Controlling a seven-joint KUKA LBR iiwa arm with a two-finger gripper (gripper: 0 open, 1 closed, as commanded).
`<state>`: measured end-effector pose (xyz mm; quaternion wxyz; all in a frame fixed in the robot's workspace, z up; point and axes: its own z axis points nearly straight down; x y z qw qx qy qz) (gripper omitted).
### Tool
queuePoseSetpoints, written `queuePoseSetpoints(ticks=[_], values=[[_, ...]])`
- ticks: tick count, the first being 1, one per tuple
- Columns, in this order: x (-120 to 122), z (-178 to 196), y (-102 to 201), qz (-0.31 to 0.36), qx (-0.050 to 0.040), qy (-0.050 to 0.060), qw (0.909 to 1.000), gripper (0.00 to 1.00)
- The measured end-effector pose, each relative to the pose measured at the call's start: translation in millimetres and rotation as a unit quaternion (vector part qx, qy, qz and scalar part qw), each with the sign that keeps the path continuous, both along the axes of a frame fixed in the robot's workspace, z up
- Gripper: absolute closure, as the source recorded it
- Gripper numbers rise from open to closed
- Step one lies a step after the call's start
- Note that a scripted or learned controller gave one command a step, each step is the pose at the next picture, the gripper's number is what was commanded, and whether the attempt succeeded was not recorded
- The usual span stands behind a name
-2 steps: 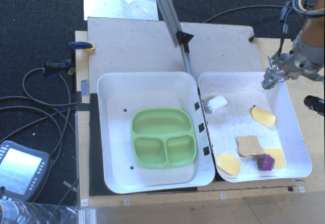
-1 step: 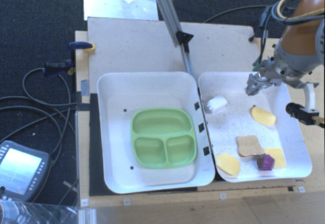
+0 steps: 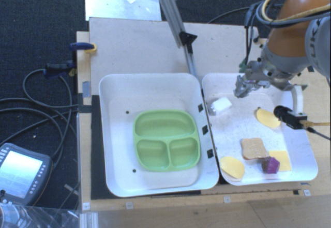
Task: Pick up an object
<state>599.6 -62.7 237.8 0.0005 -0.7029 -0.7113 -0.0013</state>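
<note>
From my station I see the gripper (image 3: 243, 89) hanging over the far end of the right bin (image 3: 302, 167), near its rim. Whether the fingers are apart or together I cannot tell; nothing is visible between them.

Contents of the right bin: a small white block (image 3: 221, 104) lies near the left wall, just below and left of the gripper, apart from it. A yellow oval piece (image 3: 267, 118) lies toward the right side. Toward the near end, a tan slice of toast (image 3: 253, 148) touches a purple object (image 3: 270, 165), which sits against a yellow square slice (image 3: 282, 160). A second yellow oval piece (image 3: 232, 167) lies at the near left corner.

The left bin (image 3: 116, 118) holds a green divided plate (image 3: 166, 140), three compartments, lying flat.

Both bins rest side by side on the table (image 3: 134, 46).
</note>
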Motion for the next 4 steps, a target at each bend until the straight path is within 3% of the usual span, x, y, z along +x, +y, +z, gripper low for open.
queuePoseSetpoints(ticks=[3, 4], values=[[-16, 2, 160, 0.000, -0.0001, 0.000, 1.0000, 1.00], [-23, 2, 157, -0.003, -0.0009, 0.001, 1.0000, 1.00]])
